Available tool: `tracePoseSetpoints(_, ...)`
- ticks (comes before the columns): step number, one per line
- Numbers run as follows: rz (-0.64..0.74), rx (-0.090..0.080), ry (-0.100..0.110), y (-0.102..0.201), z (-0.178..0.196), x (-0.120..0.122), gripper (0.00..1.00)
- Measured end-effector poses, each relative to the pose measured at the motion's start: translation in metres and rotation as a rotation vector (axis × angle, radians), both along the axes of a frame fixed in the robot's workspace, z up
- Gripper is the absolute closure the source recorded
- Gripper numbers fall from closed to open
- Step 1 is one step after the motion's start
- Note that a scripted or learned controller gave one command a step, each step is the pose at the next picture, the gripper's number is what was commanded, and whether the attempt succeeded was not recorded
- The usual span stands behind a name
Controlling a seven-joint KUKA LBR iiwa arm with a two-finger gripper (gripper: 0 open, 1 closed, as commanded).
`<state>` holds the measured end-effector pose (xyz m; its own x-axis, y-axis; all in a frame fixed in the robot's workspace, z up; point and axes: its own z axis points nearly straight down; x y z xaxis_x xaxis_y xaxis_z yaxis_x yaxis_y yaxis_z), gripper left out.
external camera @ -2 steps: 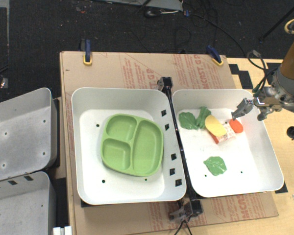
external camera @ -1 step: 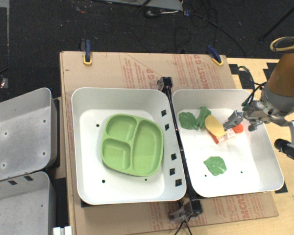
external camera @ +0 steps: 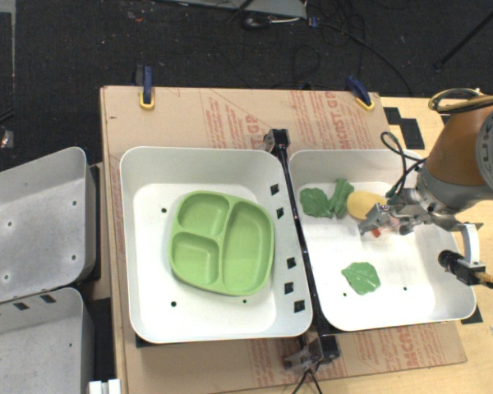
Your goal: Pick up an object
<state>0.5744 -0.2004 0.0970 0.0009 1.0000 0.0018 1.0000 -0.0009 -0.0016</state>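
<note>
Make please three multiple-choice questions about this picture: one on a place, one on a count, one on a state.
1. Where does the green divided plate lie?
A. left bin
B. right bin
C. on the cardboard

2. How many compartments has the plate?
A. two
B. three
C. five

3. How does the gripper stand to the yellow object?
A. lifted high with it
B. over the left bin
C. low in the right bin, right beside it

Answers: 1 A, it fills the left bin. 2 B, ridges mark three sections. 3 C, its tip sits next to the object.
</note>
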Motion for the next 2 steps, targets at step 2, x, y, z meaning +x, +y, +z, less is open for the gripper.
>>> tracePoseSetpoints(2,-0.002,-0.003,-0.005,-0.005,0.056,-0.002,1.00)
